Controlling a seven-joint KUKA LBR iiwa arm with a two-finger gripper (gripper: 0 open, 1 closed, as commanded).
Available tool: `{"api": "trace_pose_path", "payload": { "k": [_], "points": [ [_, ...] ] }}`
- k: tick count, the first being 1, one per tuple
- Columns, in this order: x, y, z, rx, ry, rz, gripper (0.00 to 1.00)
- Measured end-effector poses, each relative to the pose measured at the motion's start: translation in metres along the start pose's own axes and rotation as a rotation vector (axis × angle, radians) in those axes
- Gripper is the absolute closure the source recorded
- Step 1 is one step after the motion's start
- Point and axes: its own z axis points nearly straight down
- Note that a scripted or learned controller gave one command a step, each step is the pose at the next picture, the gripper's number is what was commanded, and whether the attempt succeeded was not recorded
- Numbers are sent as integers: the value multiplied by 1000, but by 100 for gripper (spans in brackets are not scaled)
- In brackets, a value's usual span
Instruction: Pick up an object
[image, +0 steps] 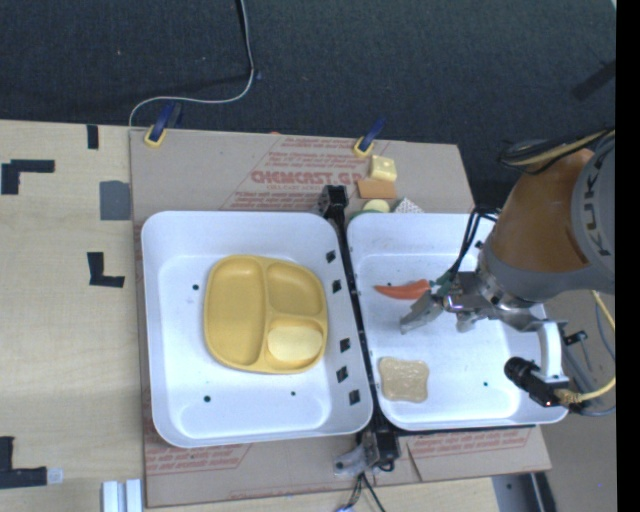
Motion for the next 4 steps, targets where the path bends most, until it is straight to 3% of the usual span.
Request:
{"api": "trace_pose_path", "payload": {
  "k": [1,2,3,4],
  "points": [
    [-30,44,56,1,-1,1,0],
    [-19,95,106,-3,0,-2,0],
    [-25,139,103,-5,-1,-1,0],
    [-31,166,104,2,1,-1,0]
  ]
}}
